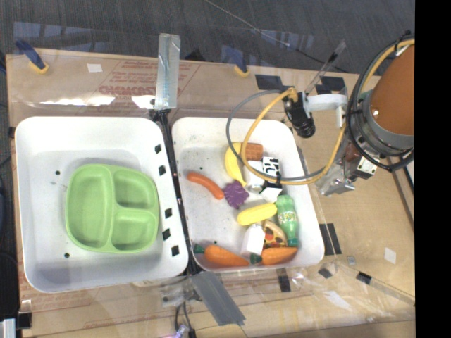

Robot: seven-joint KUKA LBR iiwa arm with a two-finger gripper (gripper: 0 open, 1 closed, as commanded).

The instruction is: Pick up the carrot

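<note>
The carrot point(224, 257), orange with a small green top at its left end, lies flat along the front wall of the right bin point(204, 136). A second orange piece point(279, 255) lies just right of it in the front right corner. My gripper point(337, 183) sits outside the right bin, over the bench beyond its right wall, well up and to the right of the carrot. Nothing shows in it. Yellow and grey cables loop from the arm across the bin's back right corner.
The right bin also holds a red-orange sausage point(205, 184), purple grapes point(236, 194), a banana point(232, 163), a yellow piece point(257, 213), a green bottle point(286, 217), a white bottle point(254, 240) and a brown waffle point(252, 150). A green divided plate point(111, 206) lies in the left bin point(42, 139).
</note>
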